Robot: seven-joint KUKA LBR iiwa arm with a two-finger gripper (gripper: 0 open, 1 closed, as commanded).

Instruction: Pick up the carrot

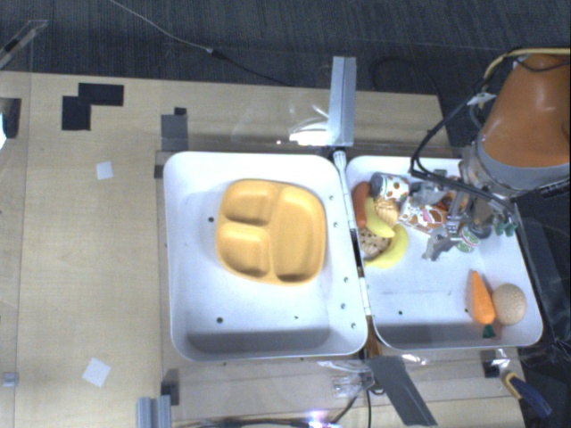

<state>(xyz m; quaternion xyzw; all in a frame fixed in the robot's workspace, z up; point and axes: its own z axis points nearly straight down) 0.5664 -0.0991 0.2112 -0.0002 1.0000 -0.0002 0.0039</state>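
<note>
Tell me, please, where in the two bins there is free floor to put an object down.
Left bin: bare floor all around the yellow divided plate, widest along the near wall. Right bin: a bare patch in the middle and near-left, between the banana and the carrot. Crowded: its far-left corner with piled toys, under the gripper, and the near-right corner with carrot and a tan ball.

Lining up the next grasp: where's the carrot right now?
The carrot lies in the right bin, near its front right corner, beside a round tan ball on its right. The gripper hangs above and to its left.
</note>
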